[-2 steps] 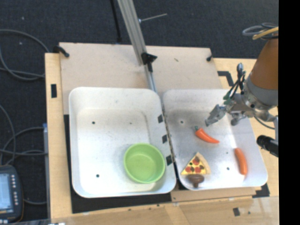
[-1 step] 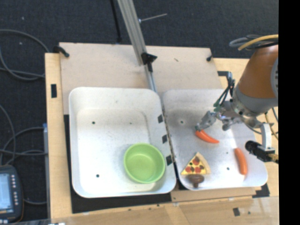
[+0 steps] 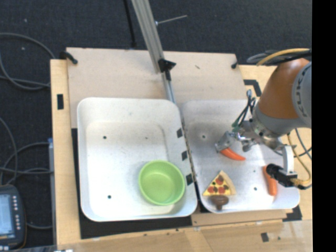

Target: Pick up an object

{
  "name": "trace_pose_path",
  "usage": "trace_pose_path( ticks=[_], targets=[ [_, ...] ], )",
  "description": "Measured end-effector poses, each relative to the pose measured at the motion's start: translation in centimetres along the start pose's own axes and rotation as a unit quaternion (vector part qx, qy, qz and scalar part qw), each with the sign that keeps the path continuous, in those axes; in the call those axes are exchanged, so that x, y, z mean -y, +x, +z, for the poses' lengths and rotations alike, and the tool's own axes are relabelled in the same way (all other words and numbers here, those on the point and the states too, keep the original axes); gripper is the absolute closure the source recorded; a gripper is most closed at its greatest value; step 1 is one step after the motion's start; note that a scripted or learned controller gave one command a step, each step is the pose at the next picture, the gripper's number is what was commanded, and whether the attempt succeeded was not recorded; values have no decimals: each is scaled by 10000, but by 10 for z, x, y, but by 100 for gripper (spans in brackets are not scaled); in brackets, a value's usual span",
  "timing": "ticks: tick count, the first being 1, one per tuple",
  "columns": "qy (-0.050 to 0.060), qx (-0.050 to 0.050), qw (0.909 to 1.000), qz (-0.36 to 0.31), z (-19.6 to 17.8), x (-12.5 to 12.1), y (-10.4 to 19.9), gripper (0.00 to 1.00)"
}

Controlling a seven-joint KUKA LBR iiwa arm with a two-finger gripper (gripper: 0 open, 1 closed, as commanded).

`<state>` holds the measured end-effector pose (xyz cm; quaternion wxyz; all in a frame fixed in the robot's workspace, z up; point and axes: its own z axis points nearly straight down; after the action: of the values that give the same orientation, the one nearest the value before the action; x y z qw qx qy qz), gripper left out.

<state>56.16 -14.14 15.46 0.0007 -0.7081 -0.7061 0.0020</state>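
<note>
A robotics lab: a plywood worktop [image 3: 121, 72] on dark carpet [image 3: 63, 14], loose cables [image 3: 16, 35], an aluminium camera mast [image 3: 148, 25].

Bowl [image 3: 161, 182] in left bin [image 3: 105, 114]; pizza slice [image 3: 219, 186] and two carrots [image 3: 231, 154] [image 3: 271, 185] in right bin [image 3: 210, 114].

tan wooden bench [image 3: 121, 72] bears two shallow white bins side by side: left bin [image 3: 105, 114], right bin [image 3: 205, 114]
</note>
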Motion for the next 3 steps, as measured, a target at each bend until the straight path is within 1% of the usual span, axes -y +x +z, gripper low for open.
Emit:
trace_pose_path(
  ticks=[1, 2, 3],
  targets=[
    [-40, -7, 10000, 12, -14, -2, 0, 100],
    [-51, -5, 10000, -31, -58, -2, 2, 100],
    [-59, -2, 10000, -32, -112, -4, 1, 100]
  ],
)
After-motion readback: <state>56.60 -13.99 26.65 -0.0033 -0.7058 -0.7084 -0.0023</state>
